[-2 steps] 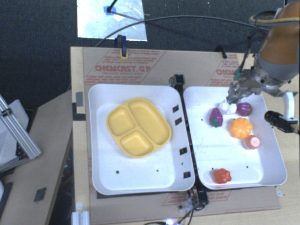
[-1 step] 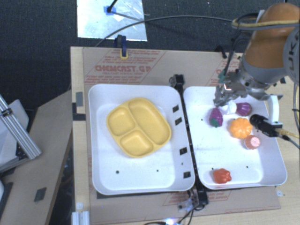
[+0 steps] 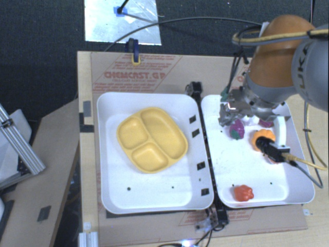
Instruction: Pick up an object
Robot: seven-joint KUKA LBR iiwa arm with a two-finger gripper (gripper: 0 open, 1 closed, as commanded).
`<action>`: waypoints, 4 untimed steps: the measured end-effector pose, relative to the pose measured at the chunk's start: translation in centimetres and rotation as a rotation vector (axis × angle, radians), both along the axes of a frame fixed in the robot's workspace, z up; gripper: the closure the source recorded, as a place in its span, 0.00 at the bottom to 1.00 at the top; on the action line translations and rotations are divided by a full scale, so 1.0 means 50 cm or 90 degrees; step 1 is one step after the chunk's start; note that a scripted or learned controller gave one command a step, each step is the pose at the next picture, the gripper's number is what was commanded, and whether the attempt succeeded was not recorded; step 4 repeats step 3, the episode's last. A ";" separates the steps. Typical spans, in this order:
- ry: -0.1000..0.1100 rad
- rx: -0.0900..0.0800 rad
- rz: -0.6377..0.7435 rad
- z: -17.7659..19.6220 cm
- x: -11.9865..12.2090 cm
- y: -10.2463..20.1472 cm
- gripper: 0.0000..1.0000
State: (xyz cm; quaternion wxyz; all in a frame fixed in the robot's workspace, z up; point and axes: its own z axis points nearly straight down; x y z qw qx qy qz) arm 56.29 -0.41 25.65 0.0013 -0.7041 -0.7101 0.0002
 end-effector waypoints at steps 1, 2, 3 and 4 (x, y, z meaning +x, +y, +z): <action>-0.001 0.000 0.000 -0.034 -0.024 0.104 1.00; 0.000 0.001 0.001 -0.057 -0.043 0.218 1.00; -0.001 -0.001 -0.004 -0.056 -0.042 0.211 0.00; -0.001 -0.001 -0.004 -0.056 -0.042 0.211 0.00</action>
